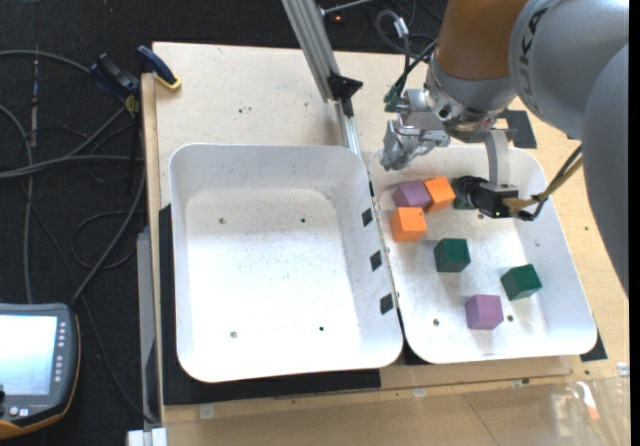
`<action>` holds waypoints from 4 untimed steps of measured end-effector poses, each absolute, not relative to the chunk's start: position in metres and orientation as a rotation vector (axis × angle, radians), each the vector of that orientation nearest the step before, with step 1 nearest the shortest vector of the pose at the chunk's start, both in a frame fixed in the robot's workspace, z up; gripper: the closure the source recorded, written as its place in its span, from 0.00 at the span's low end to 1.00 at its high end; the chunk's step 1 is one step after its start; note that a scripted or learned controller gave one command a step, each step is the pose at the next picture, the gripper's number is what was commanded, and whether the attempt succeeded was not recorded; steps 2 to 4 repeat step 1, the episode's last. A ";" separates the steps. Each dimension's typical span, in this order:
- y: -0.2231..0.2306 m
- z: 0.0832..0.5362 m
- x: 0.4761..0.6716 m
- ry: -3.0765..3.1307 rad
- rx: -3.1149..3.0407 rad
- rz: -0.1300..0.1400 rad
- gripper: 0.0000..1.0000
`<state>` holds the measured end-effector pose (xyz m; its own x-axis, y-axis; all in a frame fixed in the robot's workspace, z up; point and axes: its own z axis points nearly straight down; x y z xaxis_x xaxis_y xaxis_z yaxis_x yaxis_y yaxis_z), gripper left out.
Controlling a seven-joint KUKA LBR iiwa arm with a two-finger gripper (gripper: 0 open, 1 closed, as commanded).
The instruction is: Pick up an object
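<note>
Hovering claw (398, 156) just above the purple block (410, 195), grip state impossible to tell.

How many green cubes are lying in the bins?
2, both in the right shallow white bin: one small green cube near the middle, the other green cube nearer the right rim. The grey arm may hide more at the far end.

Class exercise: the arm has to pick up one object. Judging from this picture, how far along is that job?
Done: the gripper is over the right bin, by the purple block and the two orange blocks. In hand: nothing visibly lifted; all six blocks, including green, rest on the bin floor. Left: grasp one and raise it.
</note>
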<state>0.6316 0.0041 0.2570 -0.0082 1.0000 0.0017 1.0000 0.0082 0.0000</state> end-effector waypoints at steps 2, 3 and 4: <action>0.063 0.257 0.635 -2.230 -2.213 -0.004 1.00; 0.063 0.257 0.635 -2.230 -2.213 -0.004 1.00; 0.063 0.257 0.635 -2.230 -2.213 -0.004 1.00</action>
